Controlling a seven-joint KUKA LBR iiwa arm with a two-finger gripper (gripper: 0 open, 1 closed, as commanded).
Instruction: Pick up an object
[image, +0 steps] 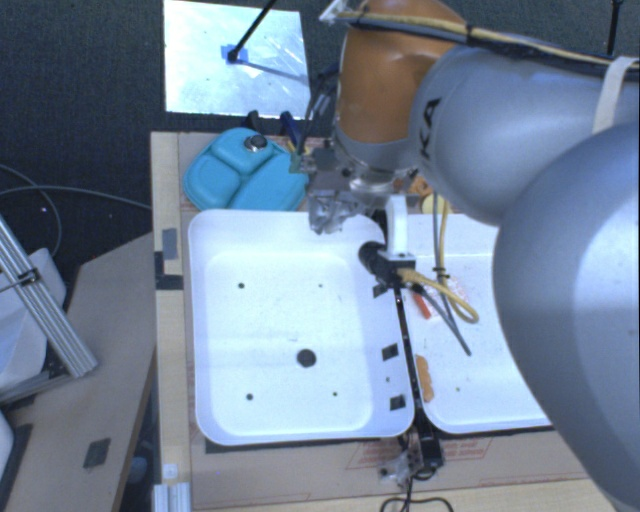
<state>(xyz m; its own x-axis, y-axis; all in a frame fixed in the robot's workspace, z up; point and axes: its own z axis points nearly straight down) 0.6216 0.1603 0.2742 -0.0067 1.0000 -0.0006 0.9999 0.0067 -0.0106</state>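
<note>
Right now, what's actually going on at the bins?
The grey KUKA arm reaches in from the right, its gripper hanging over the far rim of the left bin. Nothing can be seen between its fingers. A small dark object lies on that bin's floor. The right bin holds tongs and an orange piece. A blue container sits behind the bins.

dark carpet (70, 90), wooden bench (110, 330)
</note>
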